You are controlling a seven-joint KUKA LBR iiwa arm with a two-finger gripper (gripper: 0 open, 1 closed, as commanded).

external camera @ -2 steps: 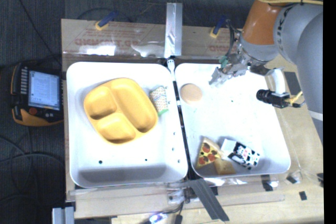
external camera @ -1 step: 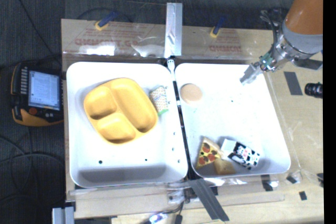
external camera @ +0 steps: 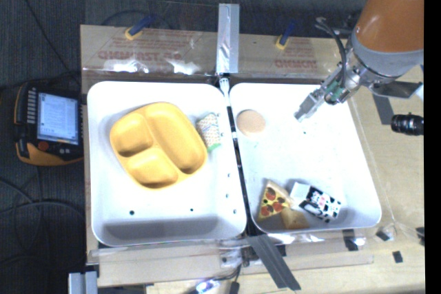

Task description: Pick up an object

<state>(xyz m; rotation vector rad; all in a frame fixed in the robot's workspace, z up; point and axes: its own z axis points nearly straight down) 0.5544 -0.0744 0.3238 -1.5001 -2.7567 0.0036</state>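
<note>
Plainly, the risk is a miss; the gripper (external camera: 305, 109) hangs over the right bin (external camera: 344, 162) with nothing beneath it, and whether it is open or closed I cannot tell. The likely targets sit apart from it: a round tan cookie (external camera: 251, 122) near the divider, and a pizza slice (external camera: 274, 202) touching a black-and-white block (external camera: 322, 203) (crowding could foul a grasp there).
</note>
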